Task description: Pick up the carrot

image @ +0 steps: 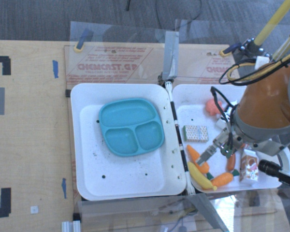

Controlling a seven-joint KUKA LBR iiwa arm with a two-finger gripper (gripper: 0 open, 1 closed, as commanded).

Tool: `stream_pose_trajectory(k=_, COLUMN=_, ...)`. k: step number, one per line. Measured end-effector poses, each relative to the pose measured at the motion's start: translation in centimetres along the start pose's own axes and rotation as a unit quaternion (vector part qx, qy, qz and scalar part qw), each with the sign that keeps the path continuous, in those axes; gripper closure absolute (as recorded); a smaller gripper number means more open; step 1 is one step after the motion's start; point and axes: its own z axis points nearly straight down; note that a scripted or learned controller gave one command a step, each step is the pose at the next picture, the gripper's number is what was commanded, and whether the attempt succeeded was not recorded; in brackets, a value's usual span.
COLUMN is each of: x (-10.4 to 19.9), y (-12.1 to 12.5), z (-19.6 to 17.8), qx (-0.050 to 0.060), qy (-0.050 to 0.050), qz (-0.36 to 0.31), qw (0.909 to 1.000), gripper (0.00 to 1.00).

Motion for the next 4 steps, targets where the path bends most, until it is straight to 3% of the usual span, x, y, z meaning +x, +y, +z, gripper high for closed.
stream_pose_trajectory(k=1, x=3.6, y=3.1, z=0.0, qx=0.000, qy=0.000, qz=-0.002, qw=1.0000, gripper=0.00)
stream_pose_trajectory(k=2, x=3.6, y=3.1, z=-2.0, qx=-0.001, qy=-0.001, qz=0.062, qw=0.9981, gripper=0.00)
stream_pose_trajectory(k=3, x=0.3, y=0.2, z=0.0, qx=0.001, qy=0.001, qz=0.065, qw=0.9979, gripper=0.00)
stream_pose_trajectory(k=4, x=2.8, y=2.4, z=0.0, qx=0.001, qy=0.001, qz=0.052, qw=0.9987, gripper=0.00)
